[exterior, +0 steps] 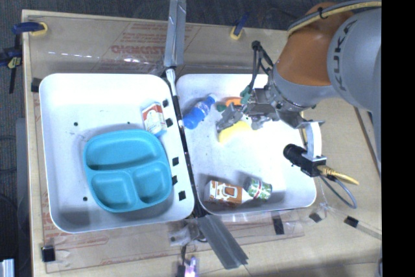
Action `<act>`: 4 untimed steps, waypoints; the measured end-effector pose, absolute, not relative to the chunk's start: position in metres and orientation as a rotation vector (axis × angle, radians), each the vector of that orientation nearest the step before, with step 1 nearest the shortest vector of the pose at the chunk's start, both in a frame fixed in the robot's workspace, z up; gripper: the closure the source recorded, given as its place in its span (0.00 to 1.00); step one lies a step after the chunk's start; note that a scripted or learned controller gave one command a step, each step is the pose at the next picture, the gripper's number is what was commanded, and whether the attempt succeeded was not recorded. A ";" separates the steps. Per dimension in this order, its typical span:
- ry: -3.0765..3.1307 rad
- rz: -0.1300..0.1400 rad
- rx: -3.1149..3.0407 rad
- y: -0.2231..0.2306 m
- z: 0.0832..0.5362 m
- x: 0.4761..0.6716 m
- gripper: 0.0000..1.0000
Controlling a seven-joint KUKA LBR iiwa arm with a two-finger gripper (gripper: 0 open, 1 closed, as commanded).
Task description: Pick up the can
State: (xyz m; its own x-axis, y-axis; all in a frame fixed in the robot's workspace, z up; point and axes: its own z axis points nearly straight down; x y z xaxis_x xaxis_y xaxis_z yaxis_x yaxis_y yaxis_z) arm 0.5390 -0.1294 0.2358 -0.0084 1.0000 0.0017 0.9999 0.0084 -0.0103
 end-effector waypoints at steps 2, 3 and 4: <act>-2.166 0.008 -2.264 -0.189 0.130 0.500 0.00; -2.397 0.001 -2.021 -0.206 0.090 0.476 0.00; -2.107 0.006 -2.322 -0.187 0.089 0.510 0.00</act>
